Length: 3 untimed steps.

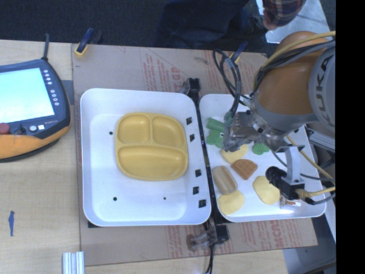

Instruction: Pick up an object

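Observation:
The arm reaches into the right bin (pixel 296 213) from the right, and my gripper (pixel 232 142) hangs low over the bin's upper left part. Right by it lie green toy pieces (pixel 215 131) and a pale yellow piece (pixel 238 153). A waffle-like orange piece (pixel 245 168), a tan bread-shaped piece (pixel 224 180) and two yellow pieces (pixel 230 202) (pixel 264 190) lie nearer the front. I see nothing lifted.
The left bin (pixel 97 153) holds a yellow divided plate (pixel 151 146). A teach pendant (pixel 31 104) lies on the bench at the far left. Black clips (pixel 194 87) join the bins. Cables (pixel 231 73) trail from the arm.

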Each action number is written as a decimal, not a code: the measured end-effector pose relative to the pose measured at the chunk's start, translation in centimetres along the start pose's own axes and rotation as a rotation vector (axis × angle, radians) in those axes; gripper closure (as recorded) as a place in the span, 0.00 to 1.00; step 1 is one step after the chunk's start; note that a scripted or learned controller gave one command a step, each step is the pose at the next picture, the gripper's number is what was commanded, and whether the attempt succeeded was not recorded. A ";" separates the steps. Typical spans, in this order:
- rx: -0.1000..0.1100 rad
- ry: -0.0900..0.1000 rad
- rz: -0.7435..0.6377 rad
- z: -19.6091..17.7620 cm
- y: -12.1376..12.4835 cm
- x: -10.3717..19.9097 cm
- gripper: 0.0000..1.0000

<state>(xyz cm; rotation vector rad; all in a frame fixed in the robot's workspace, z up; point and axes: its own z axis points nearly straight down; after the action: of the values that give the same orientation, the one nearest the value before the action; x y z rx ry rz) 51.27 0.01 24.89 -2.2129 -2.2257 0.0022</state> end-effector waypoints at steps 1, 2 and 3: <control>0.000 -0.001 0.002 0.2 0.2 -0.1 0.00; -0.002 -0.007 0.008 5.2 5.3 -8.7 0.00; 0.005 -0.003 0.004 15.6 6.7 -12.4 0.00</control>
<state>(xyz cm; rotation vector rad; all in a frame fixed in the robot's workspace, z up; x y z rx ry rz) 58.01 -12.31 9.26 -2.2156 -2.2203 0.0107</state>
